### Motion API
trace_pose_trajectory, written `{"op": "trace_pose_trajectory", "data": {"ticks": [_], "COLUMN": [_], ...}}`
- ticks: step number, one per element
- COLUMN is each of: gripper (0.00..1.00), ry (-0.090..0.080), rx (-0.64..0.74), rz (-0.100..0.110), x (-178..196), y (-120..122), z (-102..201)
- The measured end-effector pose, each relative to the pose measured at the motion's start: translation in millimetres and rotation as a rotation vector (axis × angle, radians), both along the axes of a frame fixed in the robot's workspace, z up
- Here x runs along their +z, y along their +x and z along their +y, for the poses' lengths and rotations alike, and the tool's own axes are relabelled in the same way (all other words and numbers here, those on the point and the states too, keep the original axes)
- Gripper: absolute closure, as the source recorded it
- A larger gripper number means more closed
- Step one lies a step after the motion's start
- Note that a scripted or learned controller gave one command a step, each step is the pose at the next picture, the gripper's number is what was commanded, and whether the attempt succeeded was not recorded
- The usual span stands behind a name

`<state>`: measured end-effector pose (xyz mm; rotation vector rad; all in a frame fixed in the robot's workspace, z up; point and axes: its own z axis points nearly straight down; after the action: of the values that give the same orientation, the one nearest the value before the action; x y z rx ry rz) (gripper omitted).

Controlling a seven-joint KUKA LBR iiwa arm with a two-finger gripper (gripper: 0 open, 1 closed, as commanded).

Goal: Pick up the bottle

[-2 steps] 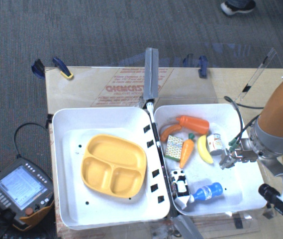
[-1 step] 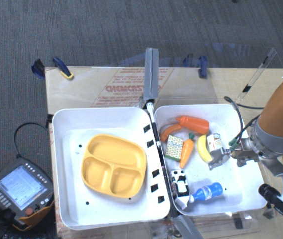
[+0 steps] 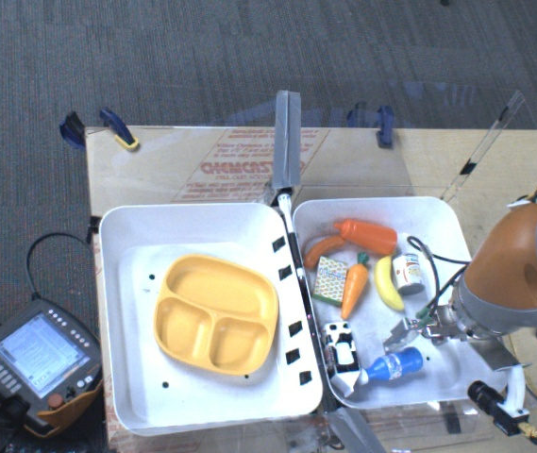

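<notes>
We see the blue bottle point(image 3: 395, 363) lying on its side near the front edge of the right bin point(image 3: 447, 217), its white cap end pointing left toward a small black-and-white item point(image 3: 343, 345). The gripper point(image 3: 417, 327) hangs just above and to the right of the bottle, close to it, at the end of the grey arm point(image 3: 509, 276) with its orange band coming in from the right. We cannot tell whether the fingers are wide or narrow, and nothing shows between them. Farther back in the same bin we see a carrot point(image 3: 353, 290), a banana point(image 3: 388, 283), an orange sausage-like piece point(image 3: 366, 233), a small white jar point(image 3: 407, 274) and a patterned block point(image 3: 330, 278). The left bin point(image 3: 122, 243) holds a yellow divided plate point(image 3: 217, 313). Both bins sit side by side on the wooden surface point(image 3: 183, 163)
</notes>
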<state>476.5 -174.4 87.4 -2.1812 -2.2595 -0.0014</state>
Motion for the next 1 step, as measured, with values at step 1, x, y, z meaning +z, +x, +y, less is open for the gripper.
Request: {"op": "trace_pose_trajectory", "data": {"ticks": [1], "gripper": [1.00], "ry": [0.001], "rx": [-0.003], "rz": [0.001], "x": [8.7], "y": [0.6], "z": [0.3]}}
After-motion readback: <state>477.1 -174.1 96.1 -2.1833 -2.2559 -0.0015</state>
